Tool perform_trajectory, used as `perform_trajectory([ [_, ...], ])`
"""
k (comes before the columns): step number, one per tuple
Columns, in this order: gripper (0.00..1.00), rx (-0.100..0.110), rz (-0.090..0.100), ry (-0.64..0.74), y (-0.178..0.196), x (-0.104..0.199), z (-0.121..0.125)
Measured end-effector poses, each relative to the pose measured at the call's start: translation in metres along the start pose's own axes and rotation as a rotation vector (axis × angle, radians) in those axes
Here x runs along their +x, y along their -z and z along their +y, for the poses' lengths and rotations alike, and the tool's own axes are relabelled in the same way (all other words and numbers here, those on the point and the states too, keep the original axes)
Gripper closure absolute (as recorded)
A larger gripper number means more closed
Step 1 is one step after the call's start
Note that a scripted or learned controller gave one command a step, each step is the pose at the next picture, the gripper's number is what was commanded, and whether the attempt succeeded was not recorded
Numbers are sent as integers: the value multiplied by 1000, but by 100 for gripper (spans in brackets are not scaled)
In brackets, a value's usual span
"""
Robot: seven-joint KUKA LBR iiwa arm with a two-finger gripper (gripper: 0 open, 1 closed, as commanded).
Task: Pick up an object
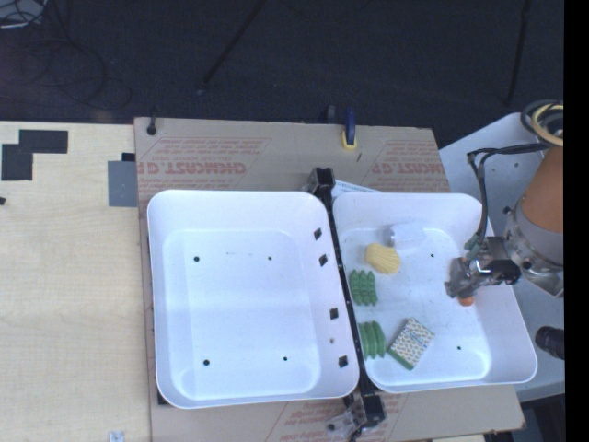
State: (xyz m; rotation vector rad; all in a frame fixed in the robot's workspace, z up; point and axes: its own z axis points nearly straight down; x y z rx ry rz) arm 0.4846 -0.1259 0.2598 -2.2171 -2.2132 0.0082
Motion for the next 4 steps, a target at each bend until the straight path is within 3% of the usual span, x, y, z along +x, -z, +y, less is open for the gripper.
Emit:
perform_trajectory([
  [1, 100, -19, -4, 10, 61, 52, 110],
  [2, 100, 1, 0, 4, 11, 88, 45],
  [3, 100, -16, -2, 8, 86, 141, 90],
  [4, 100, -4, -2, 6, 84, 199, 46],
])
